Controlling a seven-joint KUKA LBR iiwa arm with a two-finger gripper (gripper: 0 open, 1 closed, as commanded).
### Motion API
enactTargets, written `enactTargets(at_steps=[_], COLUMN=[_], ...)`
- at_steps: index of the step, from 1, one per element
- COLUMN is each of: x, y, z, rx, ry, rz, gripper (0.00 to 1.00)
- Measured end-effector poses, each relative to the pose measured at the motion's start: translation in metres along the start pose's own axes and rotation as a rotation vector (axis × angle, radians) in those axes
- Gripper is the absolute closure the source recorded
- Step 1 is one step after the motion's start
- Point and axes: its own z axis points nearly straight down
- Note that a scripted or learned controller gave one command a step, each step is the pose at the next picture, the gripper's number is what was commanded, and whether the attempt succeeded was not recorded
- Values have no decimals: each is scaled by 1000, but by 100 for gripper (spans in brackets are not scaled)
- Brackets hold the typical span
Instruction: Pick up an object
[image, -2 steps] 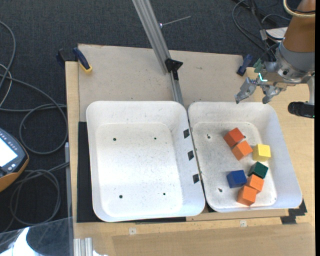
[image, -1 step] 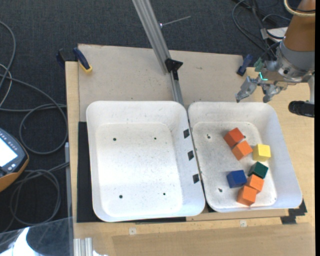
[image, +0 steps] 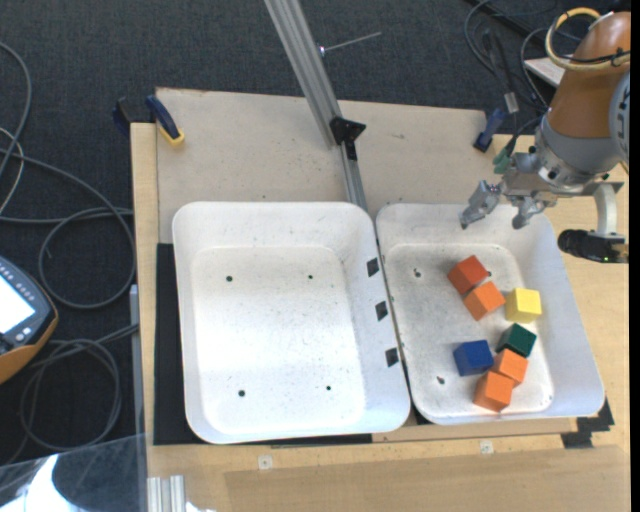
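Arm (image: 585, 85) reaching from right, pincer (image: 503, 210) spread, empty

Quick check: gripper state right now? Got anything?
Gripper: open, fingers spread with nothing between them, above the far rim of the right bin. The blocks lie in that bin, untouched.

Arm (image: 590, 80) was grey with a wide orange band above the wrist, rounded and glossy, catching a highlight near the top. Below the band sat a grey ring, then a cluttered metal wrist block. Gripper (image: 497, 207) was bare grey metal with two short fingers (image: 478, 208), each angular and stubby with a lighter tip. A white bracket hung off the wrist's side, and a black part with a small green light sat under it. A thin yellowish cable looped above the orange section.
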Motion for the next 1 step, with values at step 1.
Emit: enactTargets(at_steps=[1], x=[-8], y=[1], z=[48], rx=[-1], ry=[0], rz=[0], gripper=[0])
